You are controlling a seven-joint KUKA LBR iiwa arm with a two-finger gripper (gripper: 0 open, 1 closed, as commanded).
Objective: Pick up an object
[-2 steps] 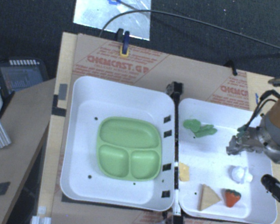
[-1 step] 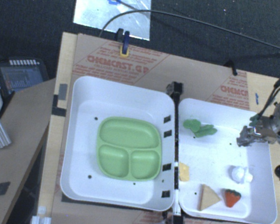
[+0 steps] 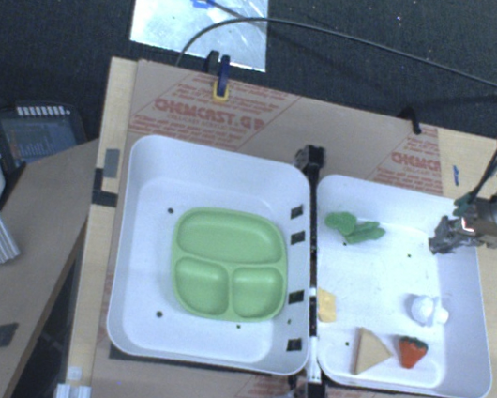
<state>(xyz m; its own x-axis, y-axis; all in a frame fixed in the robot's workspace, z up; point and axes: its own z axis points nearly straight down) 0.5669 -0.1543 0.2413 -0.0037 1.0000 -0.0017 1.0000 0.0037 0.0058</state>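
Observation:
The right bin [image 3: 463, 279] holds a green leafy piece [image 3: 354, 226] at its far left, a white rounded object [image 3: 425, 309] near the right wall, a red strawberry [image 3: 411, 352] and a tan wedge [image 3: 371, 351] at the front, and a small yellow piece [image 3: 327, 306] by the divider. My gripper [image 3: 445, 239] hangs over the far right part of this bin, above and apart from the white object. Nothing shows between its fingers.
The left bin [image 3: 144, 223] carries a green three-compartment plate [image 3: 226, 264]. Black clips line the divider between the bins [image 3: 306, 251]. A silver sheet [image 3: 205, 3] lies on the dark floor behind, and a pendant device [image 3: 36, 135] sits at the left.

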